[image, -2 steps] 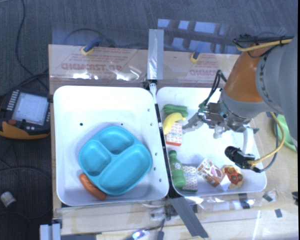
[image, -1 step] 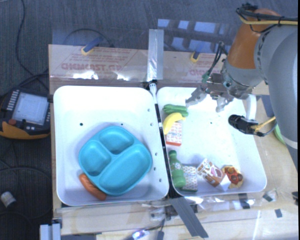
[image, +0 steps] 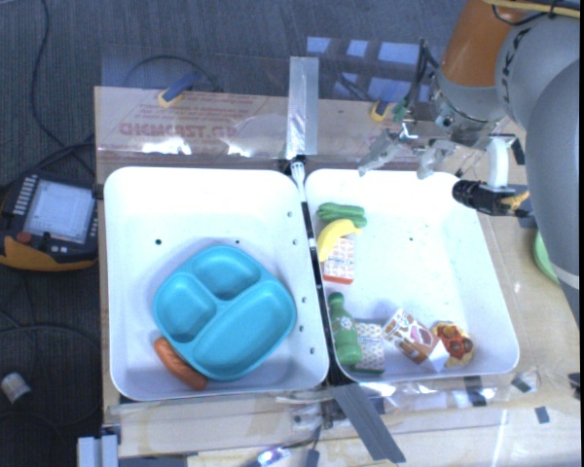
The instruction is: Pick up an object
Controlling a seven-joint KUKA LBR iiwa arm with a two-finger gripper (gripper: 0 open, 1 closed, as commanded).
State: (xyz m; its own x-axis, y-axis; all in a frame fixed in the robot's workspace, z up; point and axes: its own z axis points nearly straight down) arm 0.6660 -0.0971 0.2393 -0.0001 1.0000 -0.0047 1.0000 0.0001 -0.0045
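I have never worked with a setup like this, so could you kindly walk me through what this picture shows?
This is one camera fixed above a bench, looking down at a slant. The grey machine with the orange band entering from the right is a robot arm; its job is to pick up an object. Its end effector, the two-finger grasping part, hangs over the far rim of the right bin and holds nothing.

Two shallow white bins sit side by side. The left bin contains a blue divided plate with an orange toy partly under its near edge. The right bin holds small toy groceries: a green item and yellow banana near the divider, a small carton, a green bottle, and some colourful packets along the near wall.
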